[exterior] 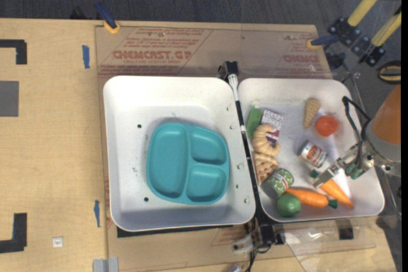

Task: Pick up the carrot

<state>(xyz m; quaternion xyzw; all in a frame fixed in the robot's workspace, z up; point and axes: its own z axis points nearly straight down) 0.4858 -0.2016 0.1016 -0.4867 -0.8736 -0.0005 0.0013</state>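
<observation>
The carrot [308,197] lies in the right bin [373,204] near its front wall. It is orange, with its green top pointing right. A second, smaller orange wedge [338,192] lies just to its right. My gripper [345,169] hangs over the bin's right side, just above and behind that wedge and to the right of the carrot. Nothing is visibly lifted off the bin floor. The arm's orange band [390,119] shows at the right edge.
The right bin also holds a green lime [288,205] touching the carrot's tip, a green can [278,181], a small red-labelled can [313,154], a tomato [326,126], a cone [311,111], waffles [264,144] and a packet [273,119]. A teal divided plate [188,162] sits in the left bin [121,137].
</observation>
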